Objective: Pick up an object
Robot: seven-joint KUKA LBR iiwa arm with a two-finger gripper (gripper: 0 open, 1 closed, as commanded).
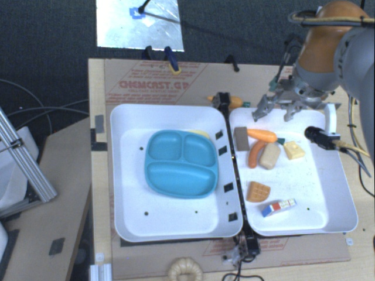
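Note:
My gripper [274,112] hangs over the far edge of the right bin [328,215], its two grey fingers spread apart with nothing between them. Just below it in that bin lie an orange carrot [262,136], a brown block [241,138], a sausage [256,154], a beige bread roll [270,156] and a yellow cheese wedge [294,150]. Nearer the front lie a waffle [258,191] and a small tube with a blue cap [278,206].
The left bin [132,215] holds a blue divided plate [181,163] with a yellow piece peeking out behind it. A yellow-orange item [233,102] lies behind the bins at the divider. A black cable connector [320,137] reaches over the right bin's right side.

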